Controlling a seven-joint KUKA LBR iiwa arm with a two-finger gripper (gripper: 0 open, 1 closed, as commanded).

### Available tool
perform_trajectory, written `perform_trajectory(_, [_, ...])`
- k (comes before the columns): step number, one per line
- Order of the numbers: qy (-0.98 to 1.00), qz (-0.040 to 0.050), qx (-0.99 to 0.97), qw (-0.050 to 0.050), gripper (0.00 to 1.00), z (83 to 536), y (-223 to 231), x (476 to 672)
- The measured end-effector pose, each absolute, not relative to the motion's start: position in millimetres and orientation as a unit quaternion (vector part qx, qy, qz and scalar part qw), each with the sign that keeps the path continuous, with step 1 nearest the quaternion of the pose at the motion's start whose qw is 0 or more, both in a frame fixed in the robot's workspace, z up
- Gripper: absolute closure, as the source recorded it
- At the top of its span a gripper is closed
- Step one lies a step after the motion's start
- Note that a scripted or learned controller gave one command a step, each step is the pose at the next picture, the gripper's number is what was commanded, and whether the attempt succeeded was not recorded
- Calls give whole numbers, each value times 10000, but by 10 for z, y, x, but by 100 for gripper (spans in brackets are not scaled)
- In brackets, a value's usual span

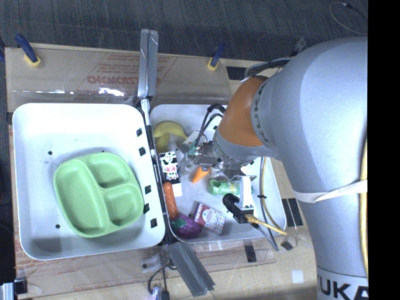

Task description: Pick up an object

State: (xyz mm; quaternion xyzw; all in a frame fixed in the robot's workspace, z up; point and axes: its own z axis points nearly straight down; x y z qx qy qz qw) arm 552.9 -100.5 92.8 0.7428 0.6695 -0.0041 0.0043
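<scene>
Jaw state could not be told; gripper (211, 161) sat low in right bin (273, 204) among small objects (187, 195). Left bin (25, 167) held green tray (98, 194). Cardboard-backed bench (81, 74), dark floor (187, 11).

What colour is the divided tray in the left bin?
Light green: the divided tray shows plainly in the camera view.

KUKA arm (319, 136) at frame right — bulky grey casing, orange band (240, 114) above the wrist, black cables beside it, a yellow cable lower down, white "KUKA" lettering — partly cropped — at lower right.
</scene>
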Motion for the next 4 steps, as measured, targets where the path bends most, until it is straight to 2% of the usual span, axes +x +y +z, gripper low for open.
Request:
perform_trajectory(1, [6721, -32, 7404, 6, 100, 1011, -965, 5526])
perform_trajectory(2, [6710, -53, 7415, 30, 0, 1017, -1006, 5522])
perform_trajectory(3, [6874, -7, 7263, -14, 0, 914, -1567, 6089])
perform_trajectory(4, [6913, -17, 7225, -27, 100, 1012, -1540, 6095])
